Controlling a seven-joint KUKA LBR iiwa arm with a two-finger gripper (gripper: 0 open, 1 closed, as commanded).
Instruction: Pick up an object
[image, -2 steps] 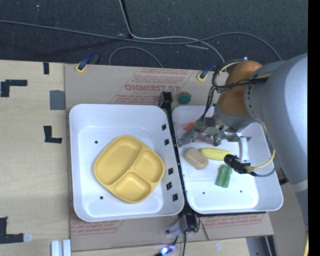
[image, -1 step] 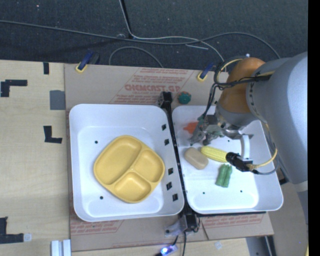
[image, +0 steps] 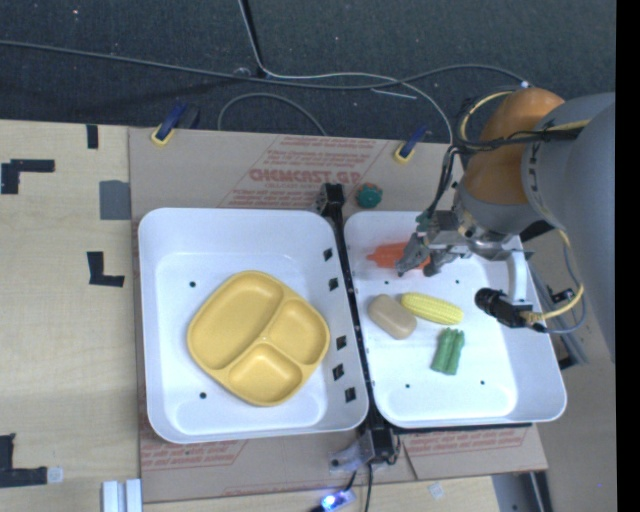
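A yellow plate (image: 258, 337) lies in the left bin (image: 160, 300). In the right bin (image: 530, 390) are a green piece (image: 448, 351), a tan block (image: 392, 316) and corn (image: 432, 308). Farther back, the claw (image: 420, 262) hangs over an orange carrot (image: 387, 254); whether it grips, I cannot tell.

Even, soft overhead light, faint shadows, slightly grainy and soft throughout, no harsh glare.

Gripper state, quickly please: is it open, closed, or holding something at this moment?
Gripper: cannot be told; it hangs over the orange object at the back of the right bin, with no clear grasp visible.
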